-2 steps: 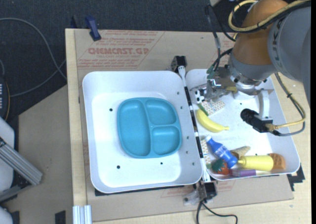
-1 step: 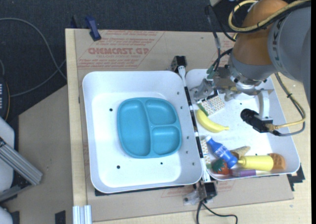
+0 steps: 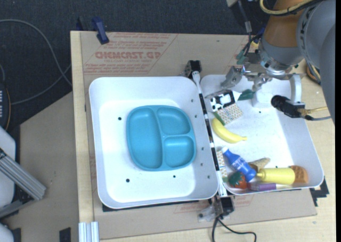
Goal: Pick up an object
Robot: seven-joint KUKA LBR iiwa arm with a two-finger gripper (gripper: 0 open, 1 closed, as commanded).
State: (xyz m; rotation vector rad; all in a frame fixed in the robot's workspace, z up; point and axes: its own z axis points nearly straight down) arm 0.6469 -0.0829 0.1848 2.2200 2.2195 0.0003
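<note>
While the arm reached in from the right, its gripper (image 3: 246, 77) hung over the far end of the right bin (image 3: 298, 139), fingers spread with nothing between them. A small green object (image 3: 246, 95) lay just below it. Nearer lay a banana (image 3: 228, 131), with a blue bottle (image 3: 239, 164) and a yellow bottle (image 3: 277, 175) at the near edge. The left bin (image 3: 106, 129) held a blue divided plate (image 3: 160, 137).

Smooth glossy blue plastic tray (image 3: 160, 137); white matt plastic bins (image 3: 106, 129); bare wooden bench (image 3: 128, 51); smooth yellow banana (image 3: 227, 132); metallic gripper (image 3: 246, 77).
</note>
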